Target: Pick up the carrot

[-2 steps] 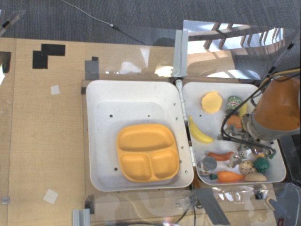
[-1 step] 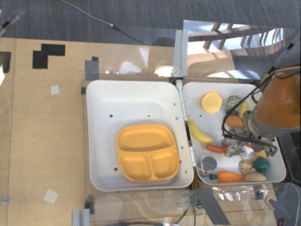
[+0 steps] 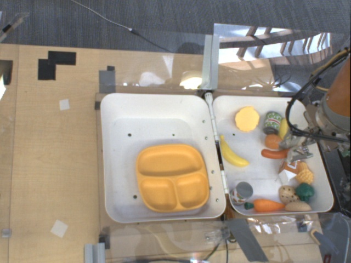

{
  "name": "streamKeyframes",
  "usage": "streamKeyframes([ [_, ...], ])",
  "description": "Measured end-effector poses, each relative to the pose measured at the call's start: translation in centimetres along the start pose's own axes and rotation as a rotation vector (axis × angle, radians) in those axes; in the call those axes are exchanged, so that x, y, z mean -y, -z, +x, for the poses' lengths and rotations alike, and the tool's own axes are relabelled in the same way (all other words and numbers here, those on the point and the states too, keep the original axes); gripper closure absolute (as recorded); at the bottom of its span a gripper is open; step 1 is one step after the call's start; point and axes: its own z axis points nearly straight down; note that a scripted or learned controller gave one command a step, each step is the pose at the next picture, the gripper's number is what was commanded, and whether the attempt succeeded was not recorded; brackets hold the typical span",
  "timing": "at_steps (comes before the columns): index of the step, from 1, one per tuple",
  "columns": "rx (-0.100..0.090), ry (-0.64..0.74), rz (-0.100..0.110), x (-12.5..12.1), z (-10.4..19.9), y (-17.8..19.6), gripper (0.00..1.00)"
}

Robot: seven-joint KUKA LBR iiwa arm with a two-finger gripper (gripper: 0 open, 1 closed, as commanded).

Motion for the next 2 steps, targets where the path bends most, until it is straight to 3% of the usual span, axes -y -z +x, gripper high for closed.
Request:
streamKeyframes([
  [1, -0.011, -0.021, -0.009, -4.0, 1.8, -10.6, 1.0],
  [2, -0.003, 0.338, -0.004, -2.3, 2.1, -3.9, 1.0],
])
